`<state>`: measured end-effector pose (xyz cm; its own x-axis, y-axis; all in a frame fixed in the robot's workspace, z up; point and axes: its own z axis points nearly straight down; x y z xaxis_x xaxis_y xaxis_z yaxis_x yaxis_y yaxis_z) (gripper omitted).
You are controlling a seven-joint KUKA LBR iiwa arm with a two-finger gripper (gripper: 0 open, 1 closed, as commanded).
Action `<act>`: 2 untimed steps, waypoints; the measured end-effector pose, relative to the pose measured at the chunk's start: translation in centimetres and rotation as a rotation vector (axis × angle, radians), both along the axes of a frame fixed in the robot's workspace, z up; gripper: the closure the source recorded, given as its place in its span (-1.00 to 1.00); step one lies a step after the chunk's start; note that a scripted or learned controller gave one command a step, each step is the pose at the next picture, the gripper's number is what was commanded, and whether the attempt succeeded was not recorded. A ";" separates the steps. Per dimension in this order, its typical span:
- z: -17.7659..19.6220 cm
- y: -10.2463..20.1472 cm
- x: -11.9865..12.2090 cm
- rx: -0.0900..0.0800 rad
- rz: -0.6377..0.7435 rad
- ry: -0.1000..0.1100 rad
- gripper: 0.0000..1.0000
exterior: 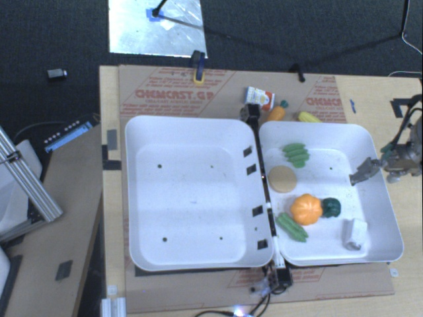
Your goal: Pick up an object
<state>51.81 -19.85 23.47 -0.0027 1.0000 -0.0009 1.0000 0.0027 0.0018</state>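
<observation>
The right bin holds several objects: a green ridged vegetable, a tan round disc, an orange pumpkin touching a dark green piece, a green pod and a small white block. My gripper reaches in from the right, over the bin's right wall, level with the disc. It is well to the right of the pumpkin and above the white block. Nothing shows in its grasp.
The left bin lies beside the right one, with black clips along the shared divider. Behind the bins on the cardboard lie a small carrot, a yellow piece and a white-and-orange item.
</observation>
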 end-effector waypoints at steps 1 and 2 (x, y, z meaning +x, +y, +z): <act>-10.0 4.9 -3.3 0.005 0.000 0.006 -1.00; -8.6 4.6 -3.0 0.000 0.000 -0.002 1.00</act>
